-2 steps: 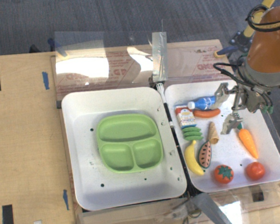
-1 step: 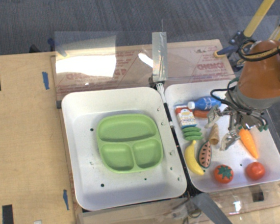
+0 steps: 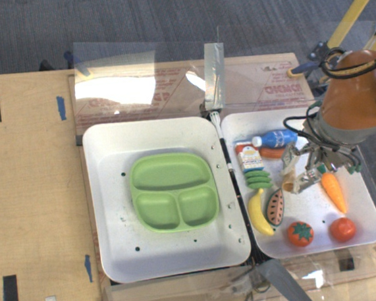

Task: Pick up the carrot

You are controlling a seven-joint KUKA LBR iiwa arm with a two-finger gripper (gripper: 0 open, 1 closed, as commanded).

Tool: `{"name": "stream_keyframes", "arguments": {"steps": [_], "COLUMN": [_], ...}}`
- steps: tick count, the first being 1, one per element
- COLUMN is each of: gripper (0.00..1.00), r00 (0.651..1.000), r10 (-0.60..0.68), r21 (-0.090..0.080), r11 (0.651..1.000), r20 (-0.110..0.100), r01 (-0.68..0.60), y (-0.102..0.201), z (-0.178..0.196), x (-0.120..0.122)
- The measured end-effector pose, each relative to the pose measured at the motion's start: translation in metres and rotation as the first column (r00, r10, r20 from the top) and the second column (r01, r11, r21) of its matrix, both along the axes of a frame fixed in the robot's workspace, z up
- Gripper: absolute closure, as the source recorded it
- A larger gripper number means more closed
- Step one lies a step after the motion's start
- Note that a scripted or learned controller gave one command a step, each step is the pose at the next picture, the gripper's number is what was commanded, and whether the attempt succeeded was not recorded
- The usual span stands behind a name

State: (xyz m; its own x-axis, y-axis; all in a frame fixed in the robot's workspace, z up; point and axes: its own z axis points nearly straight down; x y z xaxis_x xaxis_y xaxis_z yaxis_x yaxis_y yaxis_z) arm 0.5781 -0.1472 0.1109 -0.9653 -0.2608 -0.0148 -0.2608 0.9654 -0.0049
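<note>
Figure: the claw (image 3: 309,170) low over the right bin (image 3: 372,205), the arm (image 3: 352,101) reaching in from the right. The carrot (image 3: 334,190) lies flat on the bin floor just right of the claw and slightly nearer the viewer, orange tip pointing toward the near wall, green top close beside the fingertips. Whether the claw is spread or clenched cannot be told from here; cabling and metal parts blur together at the wrist. Nothing is seen between its fingers, so the carrot is judged not yet picked up: the approach looks done, while the grasp and the lift remain.

Room for moving: left of the claw, close by, lie a watermelon slice (image 3: 275,207) and a banana (image 3: 259,213); beyond the claw, toward the bin's far wall, a bottle (image 3: 276,138) and a carton (image 3: 249,158). Nearer the viewer sit two tomatoes (image 3: 301,233) (image 3: 343,229), the right one near the carrot's tip. The bin's right wall runs near the carrot's far side, leaving a narrow strip of bare floor. Straight up appears the freest way out. The left bin (image 3: 107,207), holding a green tray (image 3: 175,191), lies well left of the claw.
</note>
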Motion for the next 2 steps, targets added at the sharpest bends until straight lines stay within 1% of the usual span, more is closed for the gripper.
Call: {"name": "stream_keyframes", "arguments": {"steps": [1, 2], "gripper": [0.0, 0.0], "r00": [1.0, 0.99], "r10": [0.0, 0.139], "r21": [0.0, 0.0], "r11": [1.0, 0.99], "r20": [-0.001, -0.006], "r01": [0.0, -0.139], "y": [0.0, -0.04], "z": [-0.001, -0.021], "x": [0.0, -0.028]}}
